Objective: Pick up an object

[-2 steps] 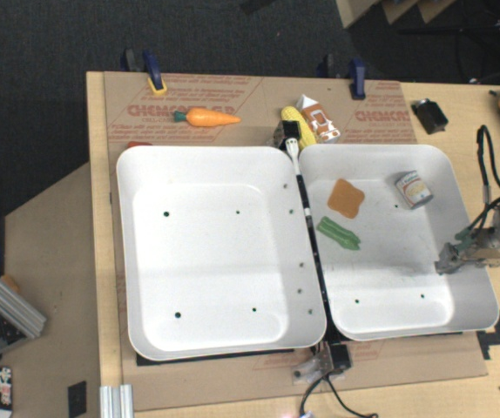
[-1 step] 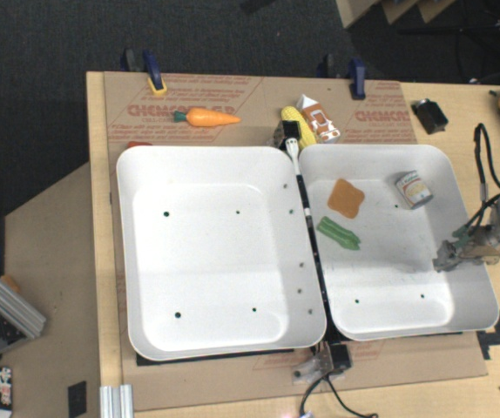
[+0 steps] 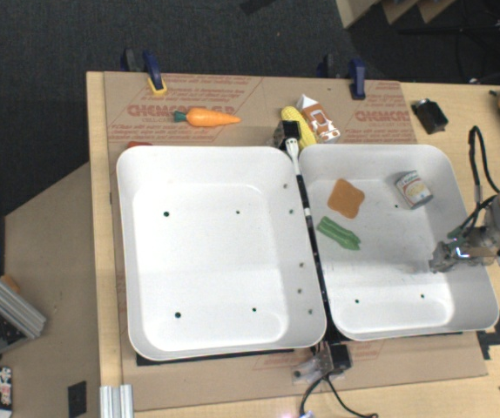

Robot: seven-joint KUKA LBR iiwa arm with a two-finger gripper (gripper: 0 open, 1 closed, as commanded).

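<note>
Camera view from above shows the hand [image 3: 449, 255] low over the right edge of the right bin [image 3: 389, 316], reaching in from the side. Whether it is spread or closed I cannot tell; the tip is small and blurred against the white floor, and nothing can be seen caught in it.

No single target is named, so the likely candidates are the three things in the right bin. A small tin can [image 3: 413, 189] lies tipped on its side near the back right corner, the closest piece to the hand. A flat orange-brown piece [image 3: 347, 198], perhaps a toy cracker or slice of toast, lies toward the back left. A green pod-shaped toy [image 3: 338, 233] sits just in front of it, close to the wall shared with the other bin.

To do the pick well, I would judge the can the easier reach, though it could roll; squeezing across its round sides should steady it. The flat piece offers little height to grip. The green toy is best taken across its narrow width.

The left bin [image 3: 145, 233] holds nothing. Behind the bins, on the surface [image 3: 102, 233], lie a toy carrot [image 3: 206, 117] and a toy corn cob [image 3: 295, 122].
</note>
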